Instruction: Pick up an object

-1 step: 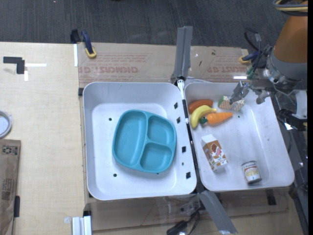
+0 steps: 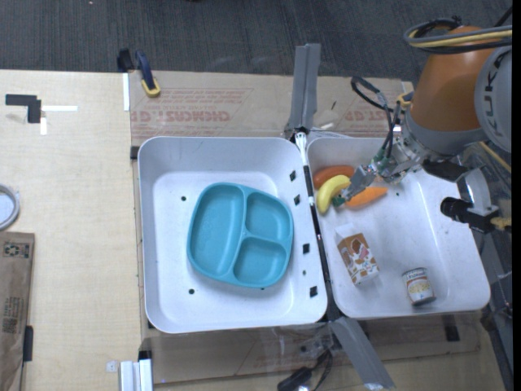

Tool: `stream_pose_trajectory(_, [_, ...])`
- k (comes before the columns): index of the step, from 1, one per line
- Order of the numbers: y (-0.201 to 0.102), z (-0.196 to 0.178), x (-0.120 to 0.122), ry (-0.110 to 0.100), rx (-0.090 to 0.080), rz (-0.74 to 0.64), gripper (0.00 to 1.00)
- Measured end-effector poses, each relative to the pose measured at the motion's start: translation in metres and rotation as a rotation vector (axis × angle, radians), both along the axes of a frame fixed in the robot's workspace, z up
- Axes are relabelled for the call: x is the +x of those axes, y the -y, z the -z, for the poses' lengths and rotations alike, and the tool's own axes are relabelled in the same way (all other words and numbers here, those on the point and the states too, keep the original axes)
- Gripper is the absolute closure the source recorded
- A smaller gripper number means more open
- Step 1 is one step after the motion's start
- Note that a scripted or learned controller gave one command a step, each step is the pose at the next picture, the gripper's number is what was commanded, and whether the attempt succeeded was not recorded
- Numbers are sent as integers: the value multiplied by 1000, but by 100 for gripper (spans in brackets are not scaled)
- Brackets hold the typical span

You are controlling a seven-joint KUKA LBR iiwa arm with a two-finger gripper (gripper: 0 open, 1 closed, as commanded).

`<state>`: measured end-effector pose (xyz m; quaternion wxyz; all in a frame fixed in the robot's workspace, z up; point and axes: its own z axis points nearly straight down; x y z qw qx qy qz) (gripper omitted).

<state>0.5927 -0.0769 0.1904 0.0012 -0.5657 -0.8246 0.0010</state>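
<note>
In the right bin point(image 2: 456, 287), the claw point(image 2: 381, 169), its state impossible to tell, hangs at the upper right end of the carrot point(image 2: 366, 196), whose long axis runs left toward the banana point(image 2: 330, 192) touching it.

Bright, even overhead light — soft shadows, slightly grainy.

One fixed camera is looking down at a slant on both bins point(image 2: 155, 218), arm point(image 2: 456, 88) entering from right.
</note>
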Motion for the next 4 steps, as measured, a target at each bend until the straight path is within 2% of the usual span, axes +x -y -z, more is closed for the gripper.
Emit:
stream_pose_trajectory(1, [46, 99, 3, 3, 0, 3, 0])
stream_pose_trajectory(2, [48, 89, 3, 5, -1, 7, 100])
stream_pose_trajectory(3, [26, 67, 7, 4, -1, 197, 100])
stream_pose_trajectory(4, [27, 67, 7, 4, -1, 198, 0])
